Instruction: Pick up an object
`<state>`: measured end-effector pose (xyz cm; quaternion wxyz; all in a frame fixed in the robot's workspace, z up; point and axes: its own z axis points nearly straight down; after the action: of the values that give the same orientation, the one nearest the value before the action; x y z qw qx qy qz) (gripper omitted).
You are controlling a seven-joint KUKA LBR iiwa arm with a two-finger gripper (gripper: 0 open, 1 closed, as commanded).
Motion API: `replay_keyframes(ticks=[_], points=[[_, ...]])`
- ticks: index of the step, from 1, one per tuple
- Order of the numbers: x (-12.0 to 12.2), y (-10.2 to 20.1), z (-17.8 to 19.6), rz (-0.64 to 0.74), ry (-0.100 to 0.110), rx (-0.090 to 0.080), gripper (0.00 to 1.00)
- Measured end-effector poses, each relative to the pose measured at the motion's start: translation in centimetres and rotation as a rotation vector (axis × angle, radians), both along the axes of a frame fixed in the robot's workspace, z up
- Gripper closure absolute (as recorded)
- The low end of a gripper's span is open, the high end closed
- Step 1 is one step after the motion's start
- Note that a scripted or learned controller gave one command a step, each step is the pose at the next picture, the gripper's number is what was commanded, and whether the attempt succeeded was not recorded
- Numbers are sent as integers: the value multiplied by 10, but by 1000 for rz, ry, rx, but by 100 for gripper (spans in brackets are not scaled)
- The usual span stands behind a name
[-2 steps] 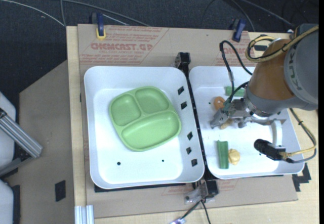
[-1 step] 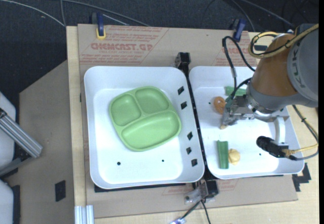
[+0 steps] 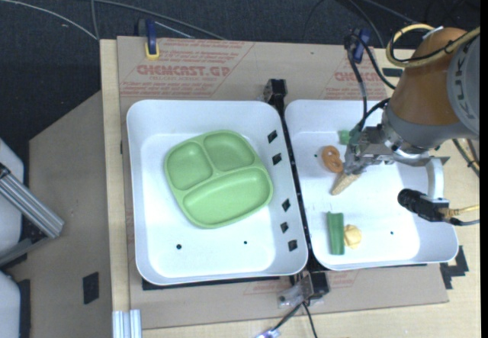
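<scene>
On the far left of the brown board tabletop (image 3: 229,50) sits the left shallow white plastic bin (image 3: 145,199), and in it lies a pale green moulded plastic tray with three compartments (image 3: 219,177), flat and a little turned, well apart from the arm. A tray like that looks light and stiff but broad and smooth, so its raised rim would be the only place to pinch it. Across the black divider, the right shallow white plastic bin (image 3: 396,249) carries the small pieces: a tan, ring-shaped item like a pretzel (image 3: 331,159) near its upper left, a pale tan wedge-shaped piece (image 3: 342,182) slanting down just below it, and near the front wall a dark green stick-shaped block (image 3: 335,233) touching or just beside a small yellow lumpy piece (image 3: 351,235). All four look like light, hard toy food, likely slick; the green stick offers straight parallel sides for a grip across its width. The gripper (image 3: 357,165) hangs over the upper part of this bin, its tip right at the top end of the wedge and just beside the ring. Whether the jaws stand apart, together, or clamped on the wedge I cannot tell, for the wrist body and cabling cover them. A green patch at the gripper's left side is too small to identify.
</scene>
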<state>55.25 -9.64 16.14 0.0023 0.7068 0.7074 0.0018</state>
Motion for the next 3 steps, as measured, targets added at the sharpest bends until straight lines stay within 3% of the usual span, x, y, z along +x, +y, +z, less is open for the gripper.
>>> replay_keyframes(ticks=[2,3], points=[[0,5,99,1,-2,0,100],[1,68,95,6,7,4,100]])
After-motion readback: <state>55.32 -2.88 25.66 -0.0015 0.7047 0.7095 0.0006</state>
